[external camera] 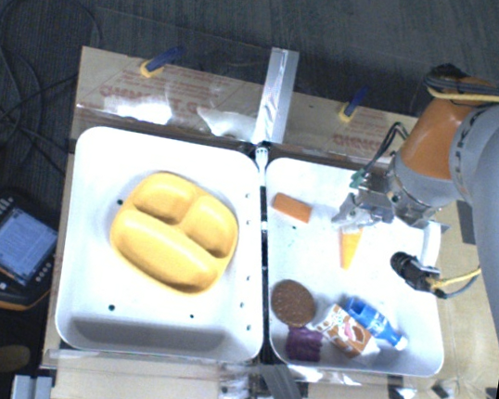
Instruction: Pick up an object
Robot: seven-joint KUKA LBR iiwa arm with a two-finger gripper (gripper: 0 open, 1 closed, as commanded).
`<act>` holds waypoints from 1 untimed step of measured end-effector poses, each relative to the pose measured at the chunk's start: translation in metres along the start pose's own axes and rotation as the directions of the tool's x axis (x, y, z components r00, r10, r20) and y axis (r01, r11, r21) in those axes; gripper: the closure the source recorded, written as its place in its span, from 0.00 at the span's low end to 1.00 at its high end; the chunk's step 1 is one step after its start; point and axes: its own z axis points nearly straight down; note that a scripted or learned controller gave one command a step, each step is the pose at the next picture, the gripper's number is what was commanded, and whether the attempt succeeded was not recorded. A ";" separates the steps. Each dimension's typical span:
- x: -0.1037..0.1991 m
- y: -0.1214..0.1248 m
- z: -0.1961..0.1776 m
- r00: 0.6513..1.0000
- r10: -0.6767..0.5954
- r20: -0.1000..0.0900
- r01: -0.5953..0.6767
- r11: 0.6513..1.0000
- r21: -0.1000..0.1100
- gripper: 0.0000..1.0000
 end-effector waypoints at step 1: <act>0.000 0.000 0.000 1.000 0.000 0.001 0.000 1.000 0.000 0.00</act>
